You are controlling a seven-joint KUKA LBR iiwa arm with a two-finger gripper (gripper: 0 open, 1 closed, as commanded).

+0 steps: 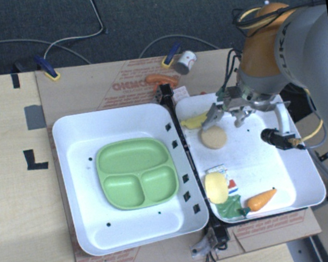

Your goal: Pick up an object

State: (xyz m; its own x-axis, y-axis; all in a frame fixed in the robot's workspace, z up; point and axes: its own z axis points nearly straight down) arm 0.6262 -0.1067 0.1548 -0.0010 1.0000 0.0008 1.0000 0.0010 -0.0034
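We've got the arm (274,48) reaching in over the right-hand bin (293,168), with the jaws (229,115) hanging above its upper part. They look spread apart, one finger slanting toward the beige round lump (214,137) and the other just past it, and nothing sits between them, so no grip on anything.

Using that beige lump as our marker: it lies in the bin's upper half, just below and beside the nearer finger, though we can't say if they touch. A yellow banana-like piece (194,121) is right above it against the bin's wall. Well below the lump there's a yellow lemon-shaped thing (216,187), with a green leafy piece (231,209) and an orange carrot (261,200) further down near the bin's lower edge.

Left of the lump, across the divider, the other bin (74,147) holds a green three-section plate (137,171). The worktop (11,182) lies beyond that.
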